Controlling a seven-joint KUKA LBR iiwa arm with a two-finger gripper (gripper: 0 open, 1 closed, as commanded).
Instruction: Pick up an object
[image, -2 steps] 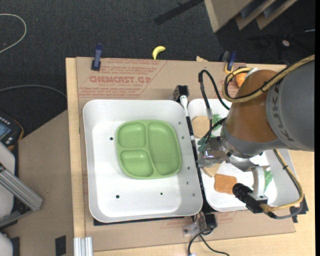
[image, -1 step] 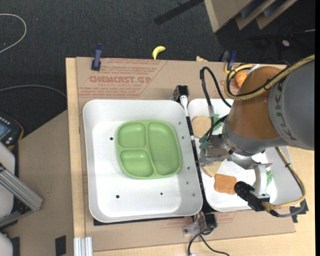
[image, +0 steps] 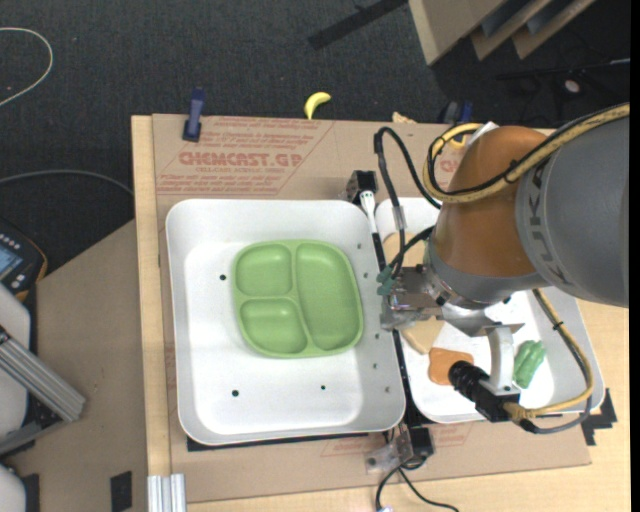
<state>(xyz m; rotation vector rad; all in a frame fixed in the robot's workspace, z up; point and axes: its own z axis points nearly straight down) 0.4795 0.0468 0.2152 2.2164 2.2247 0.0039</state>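
Observation:
A green plate (image: 298, 297) with three compartments lies in the middle of the left bin (image: 200, 390). In the right bin (image: 440, 405) I see an orange piece (image: 445, 365) near the front and a green object (image: 527, 363) to its right. My arm comes in from the right and covers most of the right bin. My gripper (image: 405, 303) sits low at that bin's left wall, next to the divider between the bins. Its fingers are hidden under the wrist.
The bins rest on a cardboard sheet (image: 240, 150) with red print. A blue clip (image: 193, 113) and a small yellow object (image: 317, 102) lie at the sheet's far edge. Cables run along the divider and over the arm.

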